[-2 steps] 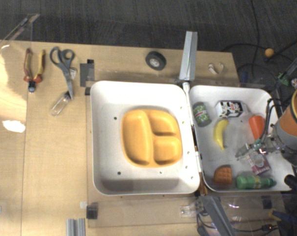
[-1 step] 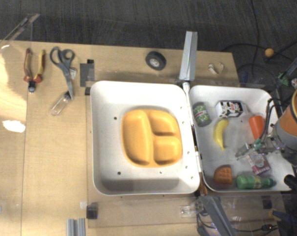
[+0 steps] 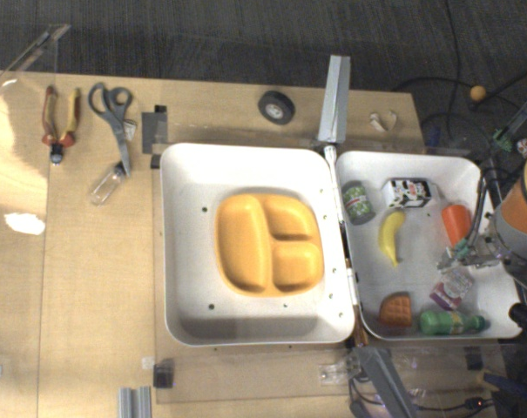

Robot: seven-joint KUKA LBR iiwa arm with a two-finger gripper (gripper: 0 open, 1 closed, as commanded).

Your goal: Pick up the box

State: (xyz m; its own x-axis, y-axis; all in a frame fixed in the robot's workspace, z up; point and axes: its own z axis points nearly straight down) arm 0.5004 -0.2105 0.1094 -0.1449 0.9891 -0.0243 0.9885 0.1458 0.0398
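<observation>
The box is a small white carton with black and red print. It lies near the back of the right bin, between a green can and an orange carrot-like piece. My gripper hangs over the right part of that bin, just in front of the orange piece and well to the front right of the box. It does not touch the box. The grey arm with its orange band comes in from the right edge.
A banana lies mid-bin. A brown waffle-like piece, a green bottle and a purple-labelled clear item sit along the front. The left bin holds a yellow divided plate. Scissors, pliers and a tape roll lie on the bench.
</observation>
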